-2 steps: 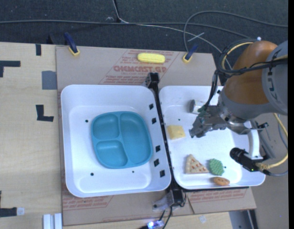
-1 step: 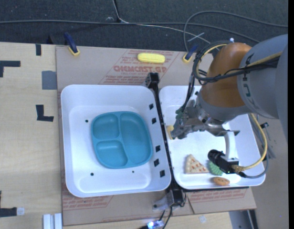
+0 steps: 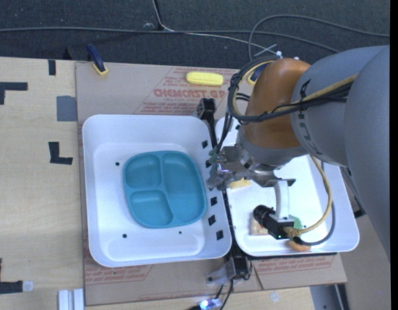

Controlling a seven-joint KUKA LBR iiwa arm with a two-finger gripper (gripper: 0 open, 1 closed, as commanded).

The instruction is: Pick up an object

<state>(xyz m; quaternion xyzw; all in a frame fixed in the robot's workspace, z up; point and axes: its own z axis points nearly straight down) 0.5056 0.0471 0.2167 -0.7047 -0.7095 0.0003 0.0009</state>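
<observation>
At the near end of the right bin [image 3: 328, 241], a small tan object [image 3: 258, 225] lies beside a black fitting on the arm. Farther in, a yellow object [image 3: 240, 184] lies just beside the gripper [image 3: 223, 172], against the wall shared with the left bin. This is probably the target. Whether the gripper is released or clenched cannot be told; nothing is visibly held.

- Lower vertically and keep clear of the wall.
- Close across the object's short side.

The visible part suggests a long axis running left to right, but it is mostly hidden, so its pointing direction is unclear.

Red lettering on the cardboard sheet [image 3: 161, 90] is too blurred to read.
</observation>
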